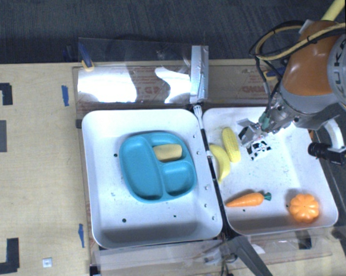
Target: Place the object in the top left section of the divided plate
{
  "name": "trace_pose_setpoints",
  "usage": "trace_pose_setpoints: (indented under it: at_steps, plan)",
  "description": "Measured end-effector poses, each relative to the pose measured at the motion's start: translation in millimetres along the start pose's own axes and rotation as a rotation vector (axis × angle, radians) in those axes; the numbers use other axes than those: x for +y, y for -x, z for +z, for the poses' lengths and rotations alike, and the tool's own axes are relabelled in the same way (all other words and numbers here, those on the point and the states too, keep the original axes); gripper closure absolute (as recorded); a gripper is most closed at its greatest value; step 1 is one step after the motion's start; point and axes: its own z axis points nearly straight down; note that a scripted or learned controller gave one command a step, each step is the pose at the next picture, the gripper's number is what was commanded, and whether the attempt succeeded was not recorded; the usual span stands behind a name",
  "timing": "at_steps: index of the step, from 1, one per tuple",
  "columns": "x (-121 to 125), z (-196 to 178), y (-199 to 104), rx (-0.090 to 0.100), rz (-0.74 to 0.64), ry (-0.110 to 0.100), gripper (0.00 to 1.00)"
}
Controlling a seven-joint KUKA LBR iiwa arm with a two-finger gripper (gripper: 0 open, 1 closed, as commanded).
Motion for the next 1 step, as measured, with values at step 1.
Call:
trace_pose_setpoints:
  at_steps: [1]
  plan:
    - [0.1, -0.3, 0.0, 0.000, 0.000, 0.000, 0.00]
